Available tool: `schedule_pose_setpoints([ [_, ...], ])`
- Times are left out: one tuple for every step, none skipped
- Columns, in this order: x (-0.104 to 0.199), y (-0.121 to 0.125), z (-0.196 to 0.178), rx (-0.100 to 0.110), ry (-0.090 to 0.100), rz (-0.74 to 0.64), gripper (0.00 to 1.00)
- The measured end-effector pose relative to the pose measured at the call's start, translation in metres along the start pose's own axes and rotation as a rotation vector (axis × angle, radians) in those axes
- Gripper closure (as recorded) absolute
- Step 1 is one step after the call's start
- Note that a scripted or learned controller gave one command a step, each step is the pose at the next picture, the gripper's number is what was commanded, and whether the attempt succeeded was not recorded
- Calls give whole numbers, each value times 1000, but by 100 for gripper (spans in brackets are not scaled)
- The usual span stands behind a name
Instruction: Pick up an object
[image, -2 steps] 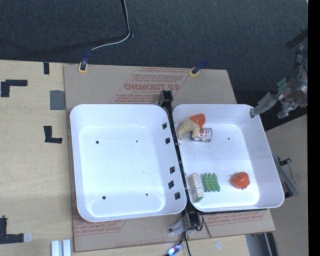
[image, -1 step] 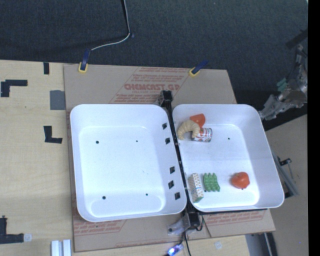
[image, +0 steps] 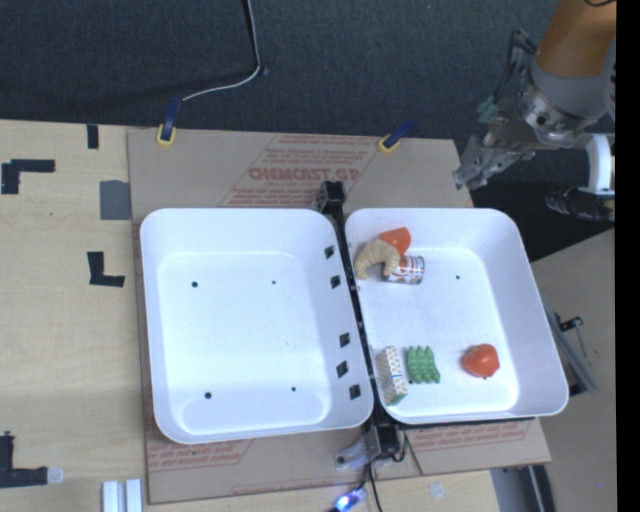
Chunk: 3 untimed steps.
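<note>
Picking something up cleanly starts with choosing the easiest target, and every candidate lies in the right bin (image: 520, 300).

Nearest the camera, by the front edge of that bin, a small white box (image: 391, 374) rests against the centre divider with a green block (image: 422, 365) touching its right side. These two crowd each other and the wall, so fingers coming down there would likely strike one while reaching for the other. Just to their right, a red ball (image: 481, 361) lies alone on the bin floor, well apart from the walls and from its neighbours. In my judgement this is the best pick: there is room on every side for the fingers to straddle it, though its round shape means the grip should be centred or it may squirt out.

Farther back, a tan curved toy (image: 376, 256), an orange piece (image: 396, 240) and a small can (image: 410, 269) are bunched together near the divider, a poor choice for a clean grasp.

Farthest off, the gripper (image: 478, 168) hangs above the bench beyond the bin's back right corner, carrying nothing visible; whether it is spread or closed, I cannot tell. It should be lined up directly over the ball before descending.
</note>
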<state>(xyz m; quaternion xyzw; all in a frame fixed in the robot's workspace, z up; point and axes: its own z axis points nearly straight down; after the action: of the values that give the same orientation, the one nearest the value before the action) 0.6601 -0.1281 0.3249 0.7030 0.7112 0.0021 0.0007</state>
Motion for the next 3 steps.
schedule_pose_setpoints([
  [114, 11, -79, -5, 2, -3, 100],
  [246, 7, -168, -6, 3, -5, 100],
  [173, -13, -214, -2, -4, 16, 100],
])
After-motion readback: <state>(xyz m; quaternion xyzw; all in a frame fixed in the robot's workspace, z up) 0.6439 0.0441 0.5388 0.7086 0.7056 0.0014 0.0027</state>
